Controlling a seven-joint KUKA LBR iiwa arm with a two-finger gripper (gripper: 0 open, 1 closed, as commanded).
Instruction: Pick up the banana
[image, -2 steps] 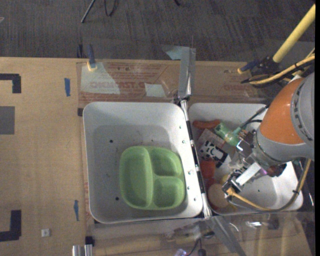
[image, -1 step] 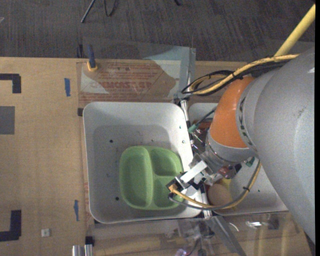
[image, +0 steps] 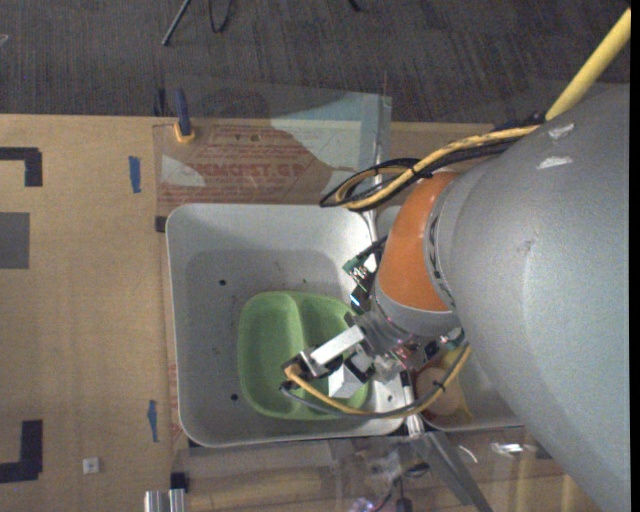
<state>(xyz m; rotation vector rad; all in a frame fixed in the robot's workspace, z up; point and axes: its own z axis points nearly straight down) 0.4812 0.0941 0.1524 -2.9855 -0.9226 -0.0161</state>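
My gripper (image: 343, 368) hangs low over the near right part of the left bin (image: 200, 300), above the right edge of a green two-part dish (image: 275, 345). A thin yellow curved shape (image: 318, 396) lies just under the gripper, at the dish's near edge. I cannot tell whether it is the banana or a cable of the arm. The grey arm and its orange band (image: 410, 260) hide the right side of this bin and most of the right bin.
A pale peach rounded object (image: 446, 392) shows in the near left corner of the right bin, beside the gripper. A yellow cable (image: 440, 160) runs along the arm. The wooden bench (image: 80, 300) lies left of the bins.
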